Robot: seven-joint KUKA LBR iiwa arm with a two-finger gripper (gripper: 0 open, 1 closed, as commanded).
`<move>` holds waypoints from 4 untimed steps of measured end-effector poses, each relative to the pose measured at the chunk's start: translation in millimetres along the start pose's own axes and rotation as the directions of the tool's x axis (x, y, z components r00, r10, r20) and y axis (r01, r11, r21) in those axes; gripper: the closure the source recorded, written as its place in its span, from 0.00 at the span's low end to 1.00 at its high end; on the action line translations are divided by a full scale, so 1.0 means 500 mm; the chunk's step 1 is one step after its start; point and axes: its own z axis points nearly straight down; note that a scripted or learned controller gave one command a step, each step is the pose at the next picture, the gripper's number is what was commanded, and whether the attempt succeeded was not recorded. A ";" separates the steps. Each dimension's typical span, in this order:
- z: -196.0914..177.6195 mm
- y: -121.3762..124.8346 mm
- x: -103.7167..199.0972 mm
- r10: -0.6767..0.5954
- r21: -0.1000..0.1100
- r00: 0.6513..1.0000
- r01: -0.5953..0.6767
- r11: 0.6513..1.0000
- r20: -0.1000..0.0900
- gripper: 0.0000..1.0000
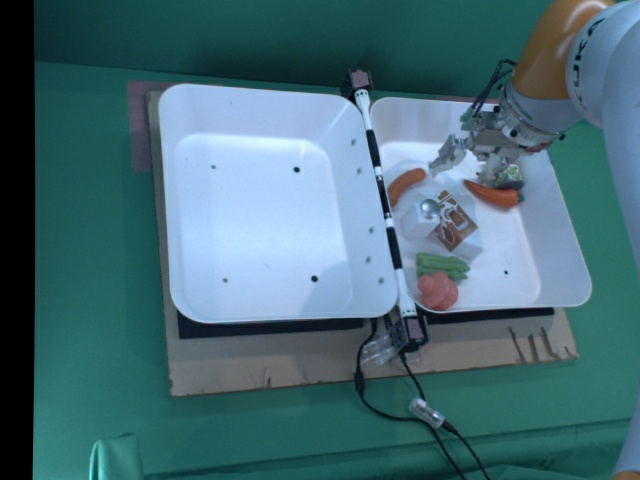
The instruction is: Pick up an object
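Two shallow white bins side by side on a cardboard sheet over green cloth. Left bin: bare floor with a few small dark holes. Right bin: holds every loose item. Black-and-white striped bar along the seam between the bins, cables trailing off its near end toward the near edge of the bench.

Arm in from the far right, orange band above the wrist, wrist angled down over the far part of the right bin. Gripper low over the bin floor, fingers spread wide apart: one finger pointing left, the other just over the carrot. Nothing seen between them; no grasp.

Carrot, orange-red, lying flat just near of the gripper's right finger, a green-dark stub at its far end close to the fingertip; touching or not, cannot tell. Sausage, orange-red, lying at a slant close to the striped bar, left of the gripper. Clear dome-like piece in the bin's middle, with a small silvery ball and a brown-and-white patterned packet seen at or under it; which lies on top, cannot tell. Green pod near of that, lying crosswise. Round red piece just near of the pod, close to the bin's near left corner.
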 end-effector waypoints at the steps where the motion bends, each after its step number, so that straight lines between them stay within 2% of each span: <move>1: 0.012 -0.076 0.019 0.001 -0.018 1.000 -0.001 1.000 0.007 0.00; 2: 0.012 -0.205 0.042 0.002 -0.021 1.000 -0.002 1.000 0.007 0.00; 3: -0.012 -0.201 0.039 0.006 -0.028 1.000 -0.006 1.000 0.010 1.00; 4: 0.012 -0.230 -0.076 0.001 -0.017 1.000 -0.001 1.000 0.004 1.00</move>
